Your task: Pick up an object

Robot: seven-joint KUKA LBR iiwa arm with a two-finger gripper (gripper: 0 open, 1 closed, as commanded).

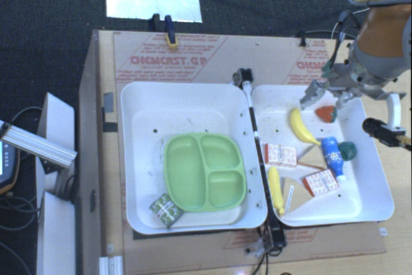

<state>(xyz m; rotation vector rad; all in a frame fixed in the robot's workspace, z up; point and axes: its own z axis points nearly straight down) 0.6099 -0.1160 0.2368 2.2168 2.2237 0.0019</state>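
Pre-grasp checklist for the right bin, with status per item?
1. Gripper over the right bin: ok.
2. Fingers spread, nothing between them: ok.
3. Nearest target, the red object, just below the fingertips: ok.
4. Banana apart from the red object, out of the descent path: ok.
5. Blue bottle lying flat, touching the dark green object: cannot tell.
6. Height above the bin floor: cannot tell.

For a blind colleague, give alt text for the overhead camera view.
A grey two-finger gripper hovers open over the right white bin, above a red strawberry toy and a yellow banana. The left white bin holds a green divided plate.
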